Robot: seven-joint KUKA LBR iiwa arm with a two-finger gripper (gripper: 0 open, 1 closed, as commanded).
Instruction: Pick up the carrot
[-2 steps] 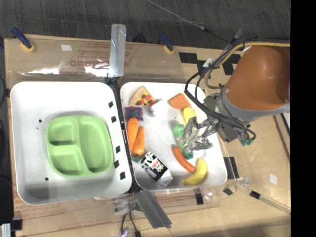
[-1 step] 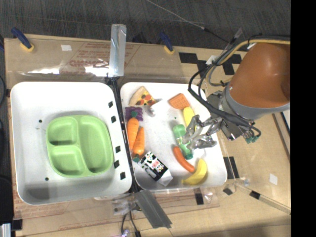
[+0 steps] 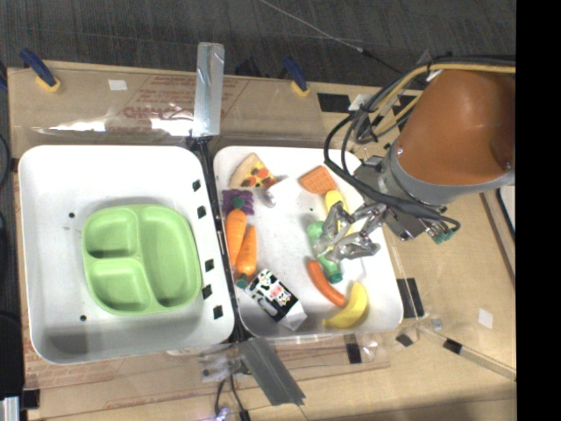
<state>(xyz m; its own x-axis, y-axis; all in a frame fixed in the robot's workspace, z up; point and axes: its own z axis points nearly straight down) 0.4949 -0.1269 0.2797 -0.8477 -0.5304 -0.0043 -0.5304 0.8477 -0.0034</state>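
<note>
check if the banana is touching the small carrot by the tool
Touching: the camera view shows the small carrot's lower end meeting the banana with no white bin floor visible between them.

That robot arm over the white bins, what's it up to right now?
The arm's gripper is down in the right bin, among toy foods. It sits just above a small carrot next to a banana. A larger carrot lies by the bin's left wall. Nothing is visibly lifted yet. The left bin holds a green divided plate.
</note>
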